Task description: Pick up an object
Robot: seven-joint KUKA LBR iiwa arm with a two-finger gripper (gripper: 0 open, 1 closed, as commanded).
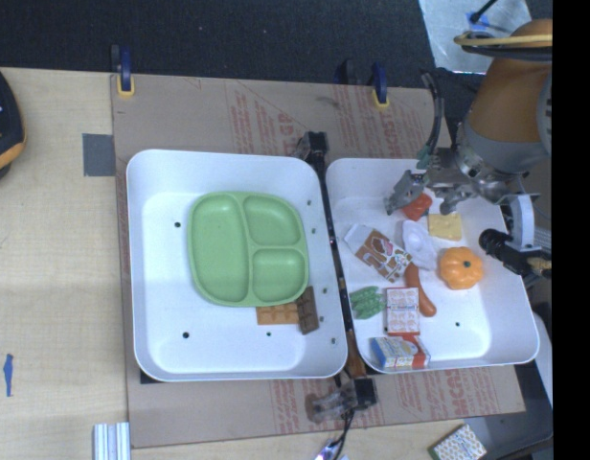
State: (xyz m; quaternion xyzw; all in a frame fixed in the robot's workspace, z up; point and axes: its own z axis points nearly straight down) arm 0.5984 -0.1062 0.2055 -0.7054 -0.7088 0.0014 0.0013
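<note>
My claw (424, 192) is down over the back part of the right bin (506, 348), fingers spread open, with nothing between them that I can make out. A small red piece (417, 205) sits right under the fingertips, and a yellow block (445, 226) is just beside it. The orange ball (460, 267) is a bit nearer the front, with a carrot (419, 290) and some snack packets (383, 254) scattered around the middle. A little box (397, 352) lies at the front edge. The left bin (151, 257) has a green plate (247, 248) and a brown block (278, 315) touching its front rim.
</note>
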